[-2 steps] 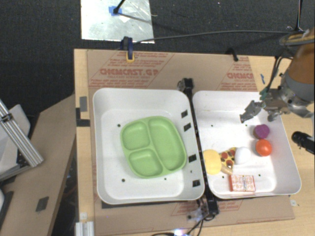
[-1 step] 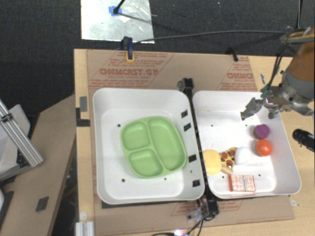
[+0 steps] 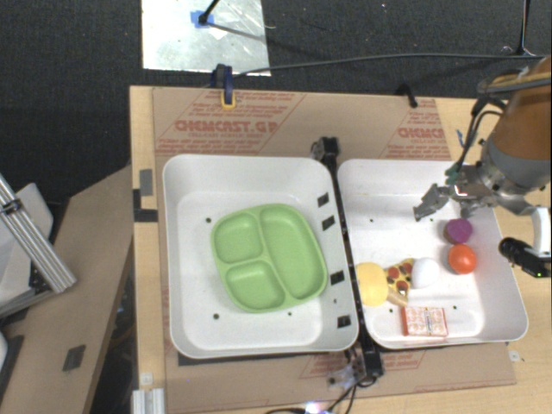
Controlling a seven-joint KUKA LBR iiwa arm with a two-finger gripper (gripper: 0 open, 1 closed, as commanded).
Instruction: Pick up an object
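Observation:
The right bin (image 3: 388, 188) holds several small objects. A purple one (image 3: 459, 229) lies near the bin's right side, with an orange ball (image 3: 463, 260) just in front of it. A white rounded piece (image 3: 425, 272), a small red-and-yellow item (image 3: 398, 274) and a yellow rounded object (image 3: 372, 283) sit in a row toward the bin's front left. A pink box (image 3: 423, 322) lies at the front edge. My gripper (image 3: 444, 198) hangs over the right bin, slightly behind and to the left of the purple object. I see nothing held in it.
The left bin (image 3: 194, 188) contains a green divided plate (image 3: 268, 255). A black divider with clips (image 3: 338, 231) runs between the bins. Cables cross the dark floor behind the bench, and a black part (image 3: 522, 255) sticks in at the right bin's edge.

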